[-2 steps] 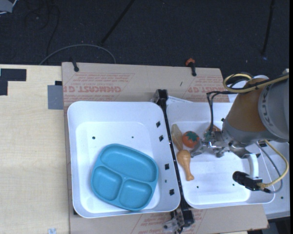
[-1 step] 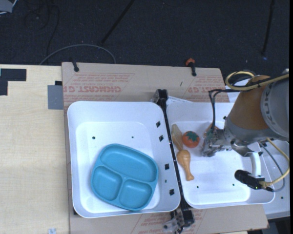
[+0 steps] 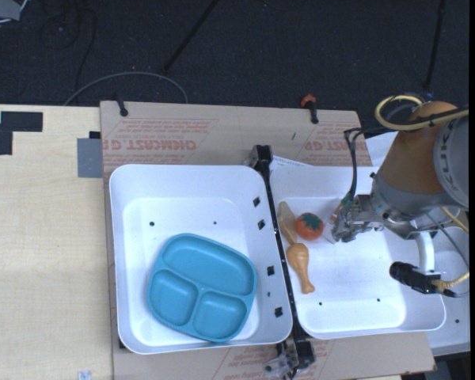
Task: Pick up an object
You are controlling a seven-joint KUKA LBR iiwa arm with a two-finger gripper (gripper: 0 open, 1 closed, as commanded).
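A small orange and red ball-like toy (image 3: 309,226) with a green bit on top lies in the right bin (image 3: 364,311), near the bin's left wall and toward its far edge. Touching it on the left is a long pale yellow thing (image 3: 287,221) that leans along the left wall. Just below the round toy lies a tan toy (image 3: 301,265) shaped like a chicken leg, with its thin end pointing to the near edge of the bin.

The gripper (image 3: 346,226) is low over the right bin, just beside the round toy on its right side. Nothing can be seen between its fingers. It is too small and dark to tell if it is spread apart or pressed together. The arm (image 3: 416,161) comes in from the right edge, with its orange band above the wrist. Some cables (image 3: 396,109) loop over it.

The left bin (image 3: 142,184) sits right next to the right bin. A blue plate (image 3: 202,285) with three parts rests in it, near the near edge and toward the right wall.

Both bins sit on a brown cardboard sheet (image 3: 222,133) on the bench (image 3: 39,236).
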